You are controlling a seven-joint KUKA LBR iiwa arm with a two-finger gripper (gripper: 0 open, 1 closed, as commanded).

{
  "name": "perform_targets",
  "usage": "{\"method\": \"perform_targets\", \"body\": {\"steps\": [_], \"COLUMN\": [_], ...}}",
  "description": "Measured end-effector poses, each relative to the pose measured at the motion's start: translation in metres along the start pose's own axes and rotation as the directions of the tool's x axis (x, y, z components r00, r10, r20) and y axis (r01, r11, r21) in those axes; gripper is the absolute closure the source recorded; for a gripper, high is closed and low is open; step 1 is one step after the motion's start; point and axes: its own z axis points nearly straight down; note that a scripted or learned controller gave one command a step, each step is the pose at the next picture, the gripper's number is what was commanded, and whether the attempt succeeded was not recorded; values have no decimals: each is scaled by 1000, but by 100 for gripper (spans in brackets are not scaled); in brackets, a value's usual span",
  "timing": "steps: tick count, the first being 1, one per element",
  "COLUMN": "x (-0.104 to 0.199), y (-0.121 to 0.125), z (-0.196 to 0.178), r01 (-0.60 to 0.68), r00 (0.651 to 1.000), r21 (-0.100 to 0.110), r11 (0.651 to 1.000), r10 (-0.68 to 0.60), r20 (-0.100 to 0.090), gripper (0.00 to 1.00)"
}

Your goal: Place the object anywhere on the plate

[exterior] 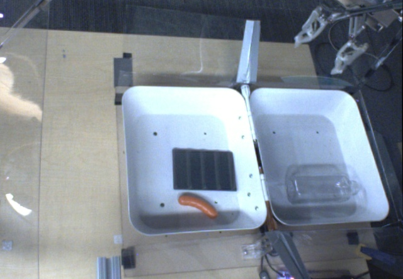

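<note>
Gripper (332, 45) hangs open, empty, beyond the bins' far right corner; sausage (198, 204) waits (front edge, just beside plate (204, 169)); descent and grasp next.

You are looking down at a slant from a single fixed camera set high above the bench (69, 164), far enough to take in the left bin (141, 114) and the right bin (349, 114), side by side.
</note>
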Motion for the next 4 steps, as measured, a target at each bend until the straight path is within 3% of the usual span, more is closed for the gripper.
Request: {"method": "perform_targets", "body": {"steps": [1,2,3,4], "x": [30,68,93,94], "y": [-38,-76,-101,-102], "z": [-22,-4,-22,-22], "r01": [31,74,115,145], "r00": [1000,997,993,989], "r21": [1,-2,2,1], "r11": [1000,997,993,989], "r10": [-31,-74,-115,-145], "r20": [0,-2,-1,-1], "gripper": [0,0,0,0]}}
